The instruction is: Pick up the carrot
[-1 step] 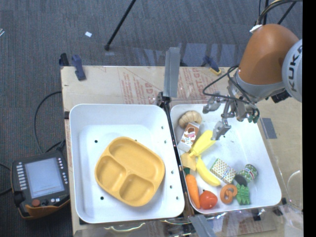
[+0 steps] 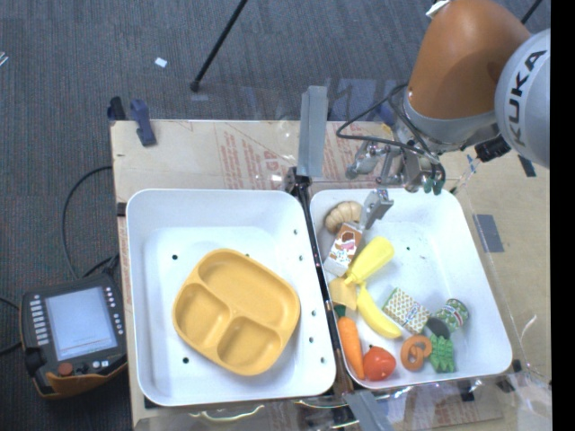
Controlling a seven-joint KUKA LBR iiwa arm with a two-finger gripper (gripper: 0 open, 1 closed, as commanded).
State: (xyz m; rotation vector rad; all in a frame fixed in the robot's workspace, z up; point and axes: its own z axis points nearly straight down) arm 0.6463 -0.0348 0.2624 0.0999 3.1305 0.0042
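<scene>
We saw the pincer (image 2: pixel 384 187) hanging open and empty, the carrot (image 2: pixel 351 347) well below it, ungrasped

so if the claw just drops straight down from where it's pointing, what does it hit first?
Probably the beige croissant-shaped toy or the small white carton below the claw, near the right white bin's top-left corner. Depth is unclear. The orange carrot lies farther forward.

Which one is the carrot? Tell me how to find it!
Look in the right bin, along its left wall near the front corner. The carrot lies there, a long orange stick with a green top, beside the round red tomato and below the banana.
</scene>
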